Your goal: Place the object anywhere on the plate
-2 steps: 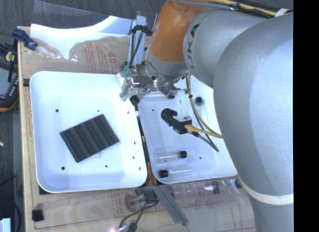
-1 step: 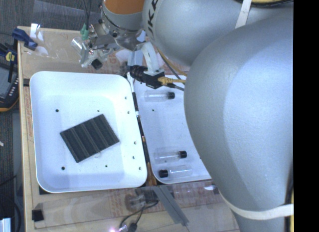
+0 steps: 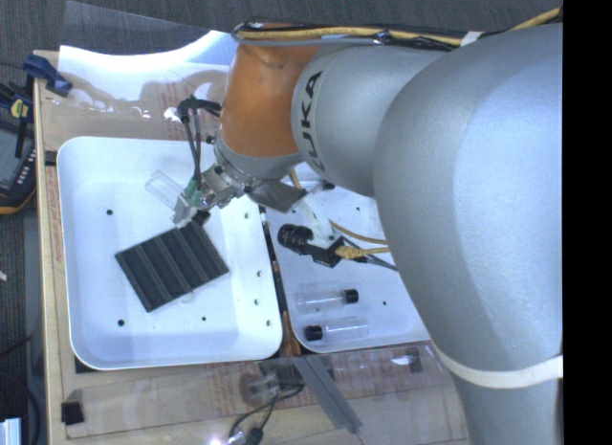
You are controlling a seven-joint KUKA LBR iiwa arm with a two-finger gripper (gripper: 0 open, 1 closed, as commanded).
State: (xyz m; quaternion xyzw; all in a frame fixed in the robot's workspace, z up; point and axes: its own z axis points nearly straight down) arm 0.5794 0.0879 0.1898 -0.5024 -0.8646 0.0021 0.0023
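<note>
Two shallow white bins side by side on the worktop (image 3: 57,405): left bin (image 3: 86,242) and right bin (image 3: 402,323). One dark ribbed plate (image 3: 172,266) in the left bin. Two clear tubes with black caps near the right bin's front edge: upper tube (image 3: 327,296), lower tube (image 3: 335,331). One grey arm (image 3: 459,146) with one orange band (image 3: 263,99).

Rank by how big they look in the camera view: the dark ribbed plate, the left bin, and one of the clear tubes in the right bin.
1. left bin
2. dark ribbed plate
3. clear tube; the second tube beside it looks about alike.
</note>
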